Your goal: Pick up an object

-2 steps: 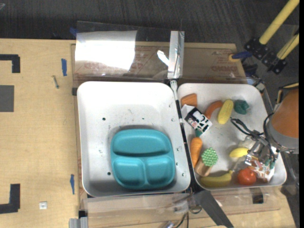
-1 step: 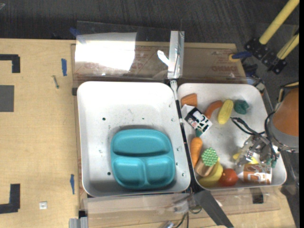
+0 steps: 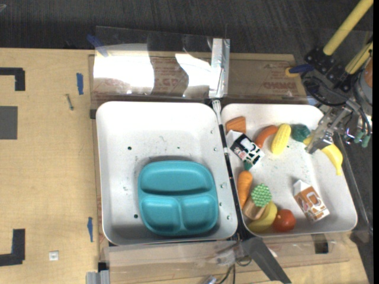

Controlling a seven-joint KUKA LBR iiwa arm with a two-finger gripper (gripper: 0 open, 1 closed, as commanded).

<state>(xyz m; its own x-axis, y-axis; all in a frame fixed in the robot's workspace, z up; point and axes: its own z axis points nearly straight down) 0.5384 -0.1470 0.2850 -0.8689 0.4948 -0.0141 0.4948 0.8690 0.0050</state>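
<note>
Spread a little apart and gripping nothing, the jaws of the gripper (image 3: 317, 141) hang at about three o'clock in the right bin (image 3: 349, 201), just above the banana (image 3: 333, 157). That small toy banana looks light, stiff and smooth; across its curved middle is the likely hold. Corn (image 3: 280, 138) lies toward nine o'clock of it, the carton (image 3: 311, 200) toward six.
</note>
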